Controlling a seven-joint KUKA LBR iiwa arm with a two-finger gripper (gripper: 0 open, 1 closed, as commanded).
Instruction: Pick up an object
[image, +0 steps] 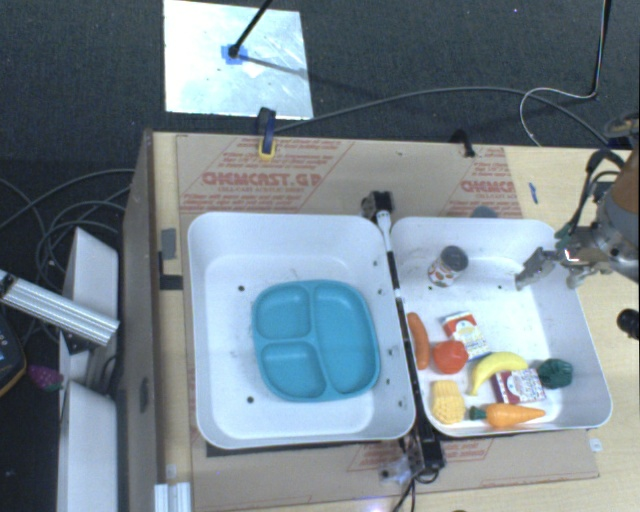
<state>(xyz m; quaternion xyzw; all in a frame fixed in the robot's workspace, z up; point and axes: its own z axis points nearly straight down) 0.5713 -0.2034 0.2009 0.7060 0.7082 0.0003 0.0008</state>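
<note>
The right bin (560, 330) holds the toy food. A small grey can (447, 264) stands near its back left. Along the left wall lies an orange-red sausage (418, 340), with a tomato (450, 357) and a red-and-white carton (462, 328) beside it. A banana (495, 368), corn cob (447, 402), carrot (510, 414), red packet (520, 385) and broccoli (555, 373) crowd the front. My gripper (553, 270) hangs over the bin's back right edge, open, with nothing between its fingers, well right of the can.
The left bin (220, 300) holds a blue divided plate (316, 338). A black clamp (380, 206) sits where the two bins meet at the back. Cables run over the cardboard base (300, 175) behind the bins.
</note>
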